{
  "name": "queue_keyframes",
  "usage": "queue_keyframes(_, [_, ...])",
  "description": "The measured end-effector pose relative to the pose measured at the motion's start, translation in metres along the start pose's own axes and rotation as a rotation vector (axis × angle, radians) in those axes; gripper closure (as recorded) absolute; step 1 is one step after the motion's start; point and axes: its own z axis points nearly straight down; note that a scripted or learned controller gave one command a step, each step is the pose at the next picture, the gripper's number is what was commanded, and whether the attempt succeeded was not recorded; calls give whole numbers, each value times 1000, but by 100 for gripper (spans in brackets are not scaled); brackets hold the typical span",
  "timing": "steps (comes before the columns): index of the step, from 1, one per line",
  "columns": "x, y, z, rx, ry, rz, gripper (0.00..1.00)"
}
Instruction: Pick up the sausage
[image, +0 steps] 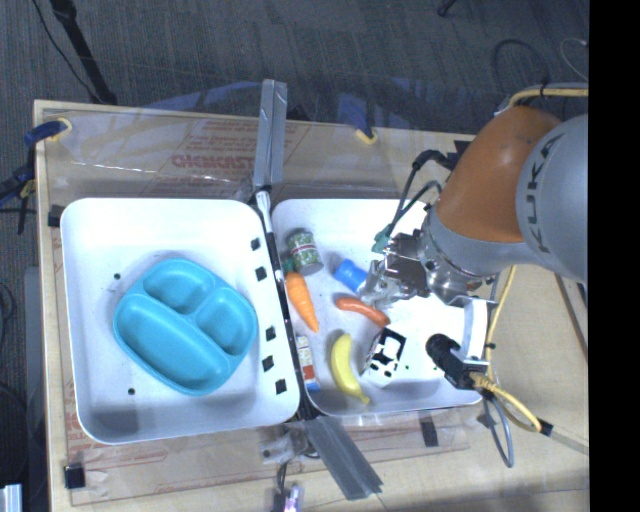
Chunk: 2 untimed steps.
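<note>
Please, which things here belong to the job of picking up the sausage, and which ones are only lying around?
Belong to the job:
sausage, in the right bin
gripper, just above the sausage

Only lying around:
carrot
banana
small can
blue object, partly hidden
blue divided plate in the left bin

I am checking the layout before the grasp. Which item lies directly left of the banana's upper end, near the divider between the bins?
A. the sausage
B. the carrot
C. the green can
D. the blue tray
B: the carrot lies by the divider, just up-left of the banana.
</note>
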Motion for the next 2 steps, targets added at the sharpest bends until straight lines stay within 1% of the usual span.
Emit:
queue_keyframes(1, [-74,4,-3,-3,-1,-21,100])
queue_keyframes(2, [-64,1,32,1,1,206,100])
